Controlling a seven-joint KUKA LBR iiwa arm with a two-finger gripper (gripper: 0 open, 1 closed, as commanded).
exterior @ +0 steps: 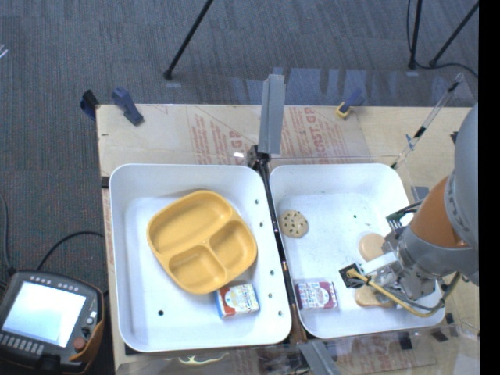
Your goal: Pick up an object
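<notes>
Gripper low at right bin edge, among tan discs; jaw state can't tell; red-white packet just beside; cookie apart; left bin: yellow divided tray, small carton.

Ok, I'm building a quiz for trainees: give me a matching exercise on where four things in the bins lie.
1 yellow tray
2 cookie
3 red-and-white packet
4 blue-edged carton

A right bin, near its front wall
B left bin, middle
C right bin, left side, away from the front wall
D left bin, front right corner

Pairs: 1-B, 2-C, 3-A, 4-D
</notes>
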